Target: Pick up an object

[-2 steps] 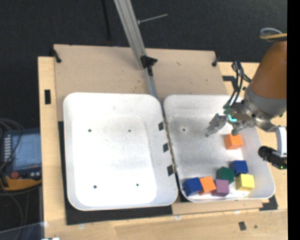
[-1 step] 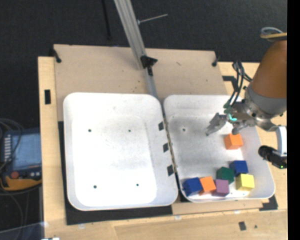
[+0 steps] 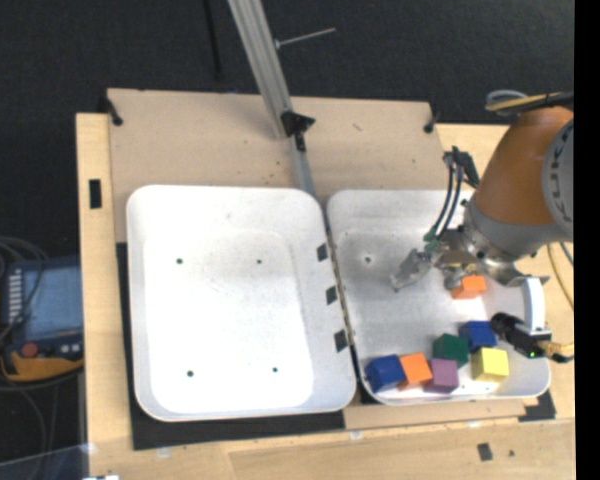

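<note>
The nearest candidate is a small orange block (image 3: 468,287) lying on the floor of the right bin (image 3: 380,228), just beside the claw (image 3: 420,266) and partly under the arm's wrist. It looks like a rigid cube with flat faces, probably light and not fragile; two opposite flat sides would make the surest hold, though smooth faces may slip if pinched off-centre. Whether the claw is apart or together I cannot tell, and nothing shows between its tips. Along the bin's near edge lie more cubes, packed close: blue block (image 3: 384,371), a second orange block (image 3: 416,368), purple block (image 3: 444,373), green block (image 3: 450,348), another blue block (image 3: 477,334) and yellow block (image 3: 491,363). The left bin (image 3: 230,298) sits alongside on the desk (image 3: 220,128).
</note>
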`<state>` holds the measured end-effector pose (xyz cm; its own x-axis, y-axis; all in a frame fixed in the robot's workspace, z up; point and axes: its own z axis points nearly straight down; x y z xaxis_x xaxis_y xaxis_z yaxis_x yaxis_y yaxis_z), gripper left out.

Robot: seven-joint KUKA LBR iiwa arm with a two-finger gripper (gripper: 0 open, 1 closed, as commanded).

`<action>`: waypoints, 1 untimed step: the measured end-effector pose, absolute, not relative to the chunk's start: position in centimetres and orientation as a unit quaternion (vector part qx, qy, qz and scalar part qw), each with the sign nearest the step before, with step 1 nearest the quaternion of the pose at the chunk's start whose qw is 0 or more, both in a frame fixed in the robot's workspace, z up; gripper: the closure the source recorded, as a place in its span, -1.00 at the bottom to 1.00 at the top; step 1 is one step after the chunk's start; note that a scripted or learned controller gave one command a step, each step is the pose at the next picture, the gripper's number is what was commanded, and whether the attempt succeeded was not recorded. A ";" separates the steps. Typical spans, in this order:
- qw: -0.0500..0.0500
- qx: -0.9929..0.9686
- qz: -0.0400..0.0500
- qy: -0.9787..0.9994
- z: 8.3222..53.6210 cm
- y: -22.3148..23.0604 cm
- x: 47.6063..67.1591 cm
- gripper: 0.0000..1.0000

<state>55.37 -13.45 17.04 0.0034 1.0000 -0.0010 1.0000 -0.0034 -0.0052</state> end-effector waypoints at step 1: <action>0.001 -0.709 0.002 -0.705 12.7 -13.5 55.9 -1.00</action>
<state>55.85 -13.52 12.66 0.0048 1.0000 -0.0015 1.0000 -0.0048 -0.0038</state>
